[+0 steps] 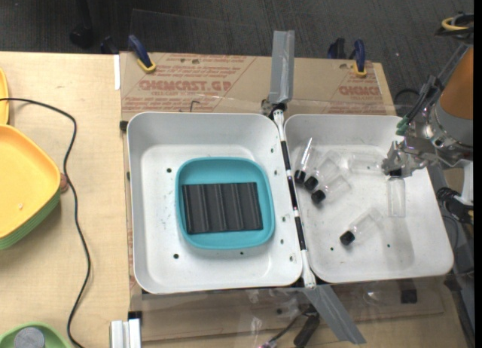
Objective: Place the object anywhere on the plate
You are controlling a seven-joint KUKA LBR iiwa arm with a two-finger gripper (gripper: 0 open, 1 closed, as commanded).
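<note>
The pincer [395, 167] hangs over the right bin [422, 264] gripping a clear vial [395, 194] upright, presumably to carry it to the teal plate [224, 169].

We see a pale wooden bench [83, 188]; on it lies a brown cardboard sheet [203, 77] carrying two white bins, left [147, 188] and right [422, 252]; a black cable [75, 211] crosses the wood; stacked yellow dishes [22, 188], perhaps plates, sit at its left edge.

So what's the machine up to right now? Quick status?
Gripper over right bin, clear vial hanging just below it. Teal rectangular plate waits in left bin. Other clear black-capped vials lie loose.
</note>
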